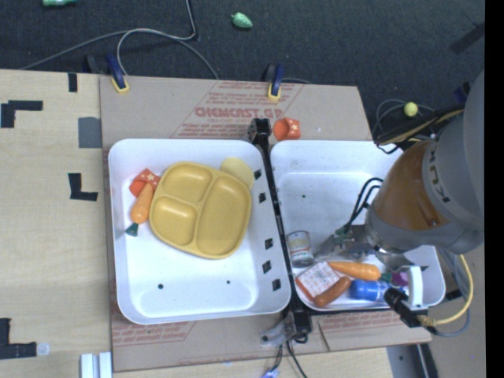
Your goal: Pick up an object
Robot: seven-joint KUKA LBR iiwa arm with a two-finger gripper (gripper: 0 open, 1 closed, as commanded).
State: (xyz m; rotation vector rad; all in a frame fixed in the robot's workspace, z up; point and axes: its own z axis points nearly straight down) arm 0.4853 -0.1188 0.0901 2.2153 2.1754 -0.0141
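My gripper [345, 239] hangs low in the right bin [315, 160], just above and left of an orange carrot [356, 271]. The arm's orange band [409, 199] hides much of the bin's right side. Below the gripper lie a brown sausage [331, 291], a red and white packet [316, 277] and a blue object [367, 290]. A small tin can [299, 247] stands left of the gripper near the divider. A purple piece [400, 277] sits at the right by the carrot's tip. Nothing shows as held.
The left bin [126, 274] carries a yellow divided plate [200, 209], a small carrot [141, 205], a red piece [142, 181] and a pale yellow object [237, 168]. An orange item [287, 128] lies on the cardboard behind the bins. Cables trail by the arm's right.
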